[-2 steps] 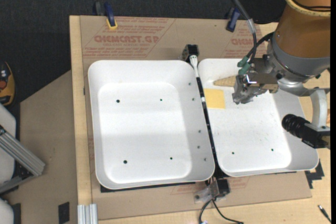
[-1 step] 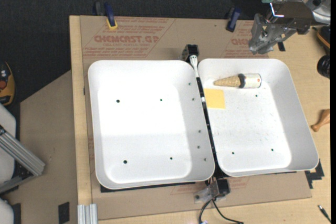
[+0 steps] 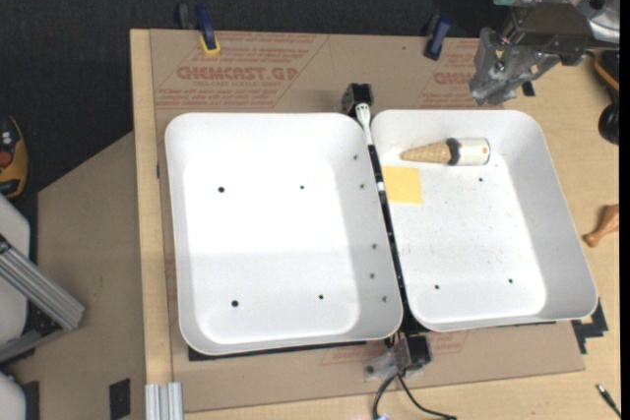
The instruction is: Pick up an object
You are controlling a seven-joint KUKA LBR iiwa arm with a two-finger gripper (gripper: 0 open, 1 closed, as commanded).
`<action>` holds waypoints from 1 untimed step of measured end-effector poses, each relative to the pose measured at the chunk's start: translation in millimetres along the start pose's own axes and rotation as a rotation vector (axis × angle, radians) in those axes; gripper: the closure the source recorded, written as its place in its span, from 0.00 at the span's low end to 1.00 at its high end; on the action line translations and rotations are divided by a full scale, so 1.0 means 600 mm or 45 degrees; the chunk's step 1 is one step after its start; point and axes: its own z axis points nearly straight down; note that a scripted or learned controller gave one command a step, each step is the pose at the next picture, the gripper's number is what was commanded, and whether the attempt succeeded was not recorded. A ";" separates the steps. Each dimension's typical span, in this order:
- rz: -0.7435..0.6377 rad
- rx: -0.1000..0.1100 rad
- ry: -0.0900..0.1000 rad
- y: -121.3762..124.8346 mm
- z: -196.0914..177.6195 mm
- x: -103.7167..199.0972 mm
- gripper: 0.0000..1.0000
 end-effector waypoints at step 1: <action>-0.012 0.021 -0.002 -0.004 0.133 0.166 1.00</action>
